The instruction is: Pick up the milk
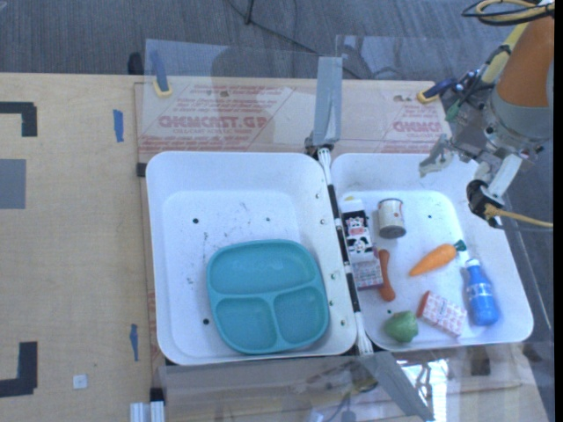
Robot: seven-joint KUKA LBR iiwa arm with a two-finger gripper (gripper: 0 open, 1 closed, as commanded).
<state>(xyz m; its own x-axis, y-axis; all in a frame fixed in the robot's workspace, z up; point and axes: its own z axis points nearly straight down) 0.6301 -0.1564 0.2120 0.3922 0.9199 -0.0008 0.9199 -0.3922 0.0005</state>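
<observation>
The milk [354, 229] is a small white carton with black cow patches. It lies against the left wall of the right bin [515, 262], near the divider between the bins. My gripper [464, 170] hangs over the right bin's far right corner, well to the right of the milk and above it. Its two fingers stand apart, open, with nothing between them.
The right bin also holds a tin can [391, 218] just right of the milk, a pink box [367, 273], a carrot [434, 258], a blue bottle [479, 293], a green fruit [402, 326] and a red-and-white packet [442, 313]. A teal divided plate [266, 295] lies in the left bin [176, 200].
</observation>
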